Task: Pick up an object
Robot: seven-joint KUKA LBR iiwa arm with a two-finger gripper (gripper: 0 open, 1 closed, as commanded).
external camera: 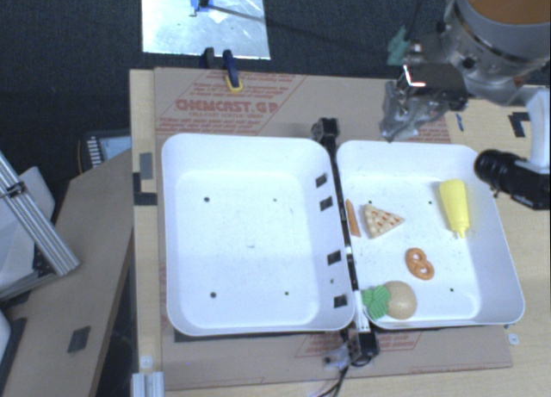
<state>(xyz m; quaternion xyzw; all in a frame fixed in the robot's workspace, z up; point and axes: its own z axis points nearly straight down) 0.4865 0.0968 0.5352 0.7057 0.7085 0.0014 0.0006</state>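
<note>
The right bin [482, 300] holds several toy foods. A yellow squeeze bottle [455, 206] lies near its right wall. A pizza slice [381, 220] lies left of the middle, with a thin orange stick [351, 217] beside the left wall. An orange pretzel [419, 263] sits toward the front, and a tan bun with a green leaf [392, 300] rests in the front left corner. My gripper [400, 124] hangs above the bin's back rim, well away from all of them, with nothing seen in it.
The left bin [250, 232] adjoins the right one along a black clipped seam [336, 214]. Both stand on a cardboard sheet [258, 102]. A shiny metal plate [205, 6] lies beyond the bench at the back left.
</note>
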